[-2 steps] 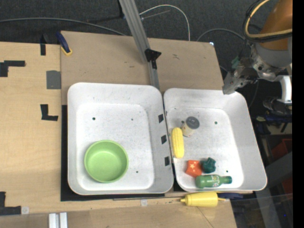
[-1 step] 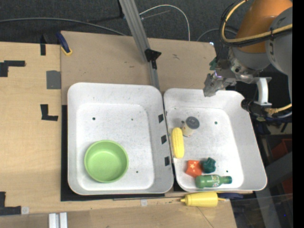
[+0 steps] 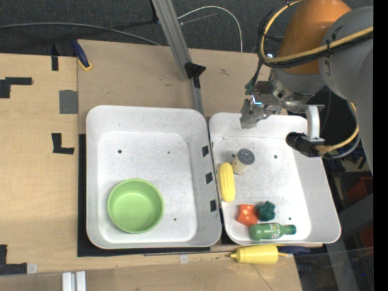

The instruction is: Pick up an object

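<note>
A grey robot arm with an orange band reaches in from the right, its gripper (image 3: 250, 121) hanging over the far rim of the right bin (image 3: 315, 187). The fingers point down with nothing between them; whether they are spread or pressed together cannot be told from here.

The things to pick lie nearer the camera than the fingers. Closest is a small bottle with a grey cap (image 3: 242, 159), just below them. Beside it, slightly left, lies a yellow corn cob (image 3: 226, 182). Further on sit an orange-red toy (image 3: 245, 214), a dark green toy (image 3: 265, 210) and a green bottle (image 3: 271, 230), clustered so that they touch.

A straight descent from here would likely strike the bin rim or close on nothing. The cluster invites a glancing grip.

Far left of the fingers, the left bin (image 3: 151, 123) holds a green bowl (image 3: 136, 205). The surface (image 3: 36, 162) is pale wood with black tape marks; a yellow bottle (image 3: 257, 254) lies outside the bins. Dark carpet and cables lie beyond.
</note>
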